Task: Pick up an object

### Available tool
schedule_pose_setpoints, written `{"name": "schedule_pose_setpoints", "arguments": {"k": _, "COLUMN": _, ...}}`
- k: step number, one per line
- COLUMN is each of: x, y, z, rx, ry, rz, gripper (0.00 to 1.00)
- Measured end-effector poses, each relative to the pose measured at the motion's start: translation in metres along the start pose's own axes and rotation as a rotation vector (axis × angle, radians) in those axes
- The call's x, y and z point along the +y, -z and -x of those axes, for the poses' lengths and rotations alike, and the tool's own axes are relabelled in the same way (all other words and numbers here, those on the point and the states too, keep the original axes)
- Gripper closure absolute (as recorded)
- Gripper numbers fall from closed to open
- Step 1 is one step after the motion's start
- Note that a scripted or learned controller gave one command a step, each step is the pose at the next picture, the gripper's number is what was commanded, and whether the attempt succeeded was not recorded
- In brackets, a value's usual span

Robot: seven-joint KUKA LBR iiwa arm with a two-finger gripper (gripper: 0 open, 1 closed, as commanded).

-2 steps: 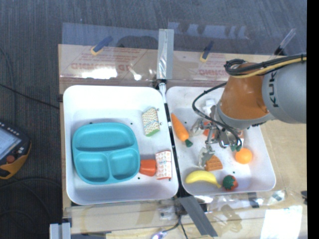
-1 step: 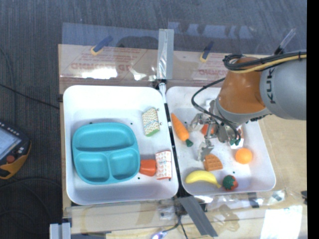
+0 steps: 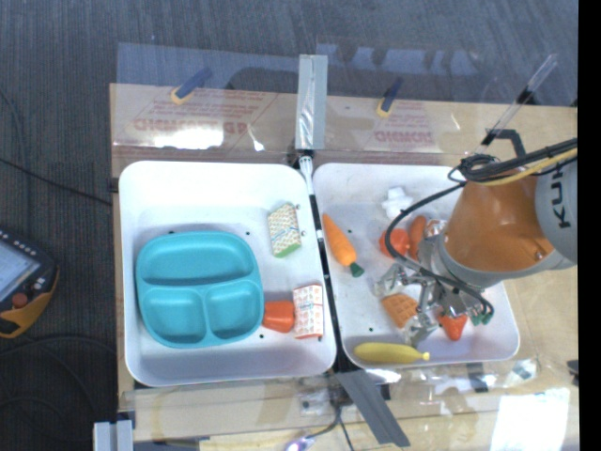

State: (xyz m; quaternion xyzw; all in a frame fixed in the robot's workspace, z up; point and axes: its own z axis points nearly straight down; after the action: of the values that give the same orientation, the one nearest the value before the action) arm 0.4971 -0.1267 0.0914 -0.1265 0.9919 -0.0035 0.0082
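- Nearest the camera, a yellow banana [image 3: 390, 352] lies along the front wall of the right bin [image 3: 507, 344].
- Gripper [image 3: 424, 310]: lowered into the right bin among small items, hovering over an orange piece [image 3: 400, 308]; whether it is released or clenched cannot be told.
- Carrot [image 3: 340, 242]: lies near the right bin's left wall, apart from the gripper.
- Left bin [image 3: 141, 186]: holds a teal divided tray [image 3: 198, 286] and two small packets.
- Step, as judged: descent for a grasp; next move calls for closing on one item, then lifting straight up.
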Motion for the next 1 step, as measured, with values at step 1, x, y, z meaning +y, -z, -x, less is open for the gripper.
{"name": "schedule_pose_setpoints", "arguments": {"k": 1, "x": 0.0145, "y": 0.0001, "z": 0.0038, "rx": 0.0, "ry": 0.0, "rz": -0.002, "gripper": 0.0}}
